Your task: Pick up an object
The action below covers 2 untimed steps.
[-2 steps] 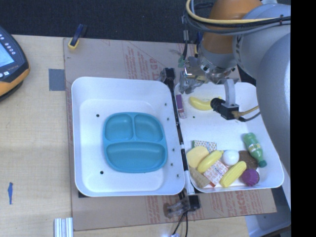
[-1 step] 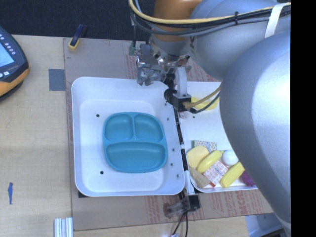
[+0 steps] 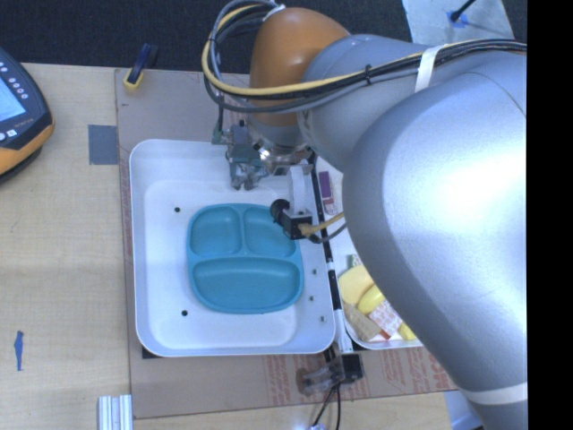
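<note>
A blue divided plate (image 3: 243,260) is seen lying flat on the floor of the left white bin (image 3: 159,240), set towards the bin's right wall. Two smaller compartments are turned to the far side and one long compartment to the near side. Nothing is seen in any of the compartments.

The hand (image 3: 243,179) is held over the far part of the same bin, just beyond the plate's far rim and slightly left of the plate's middle. It is pointed downwards. Whether it is open or closed cannot be told from this angle, and nothing is seen gripped by it. Contact between the hand and the plate cannot be made out; the two appear to be apart.

The grey arm (image 3: 430,204) is stretched in from the right, and most of the right white bin (image 3: 344,322) is covered by it. In the visible strip of that bin a yellow object (image 3: 355,285) is seen, with a red and white packet (image 3: 381,317) just beside it on the near side.

Both bins are set on a sheet of brown cardboard (image 3: 224,388) spread on the pale wooden tabletop (image 3: 63,267). An orange and black handheld controller (image 3: 16,110) is placed at the tabletop's far left, well apart from the bins.
</note>
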Tool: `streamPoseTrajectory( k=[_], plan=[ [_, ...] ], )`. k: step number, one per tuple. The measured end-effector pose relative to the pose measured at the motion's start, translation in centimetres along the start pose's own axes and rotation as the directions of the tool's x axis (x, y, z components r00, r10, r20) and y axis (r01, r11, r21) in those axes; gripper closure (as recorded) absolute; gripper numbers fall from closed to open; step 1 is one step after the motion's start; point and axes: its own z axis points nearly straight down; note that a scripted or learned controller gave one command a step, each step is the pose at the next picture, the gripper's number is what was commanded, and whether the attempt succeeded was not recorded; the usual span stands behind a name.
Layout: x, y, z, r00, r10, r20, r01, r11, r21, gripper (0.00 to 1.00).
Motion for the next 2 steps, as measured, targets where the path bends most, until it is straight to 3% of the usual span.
streamPoseTrajectory(
  k=[1, 2],
  plan=[
    [0.0, 0.2, -0.7, 1.0, 0.001, -0.002, -0.001, 1.0, -0.009, 0.0],
    [4.5, 0.3, -9.6, 1.0, -0.002, -0.007, 0.002, 1.0, -0.02, 0.0]
  ],
)
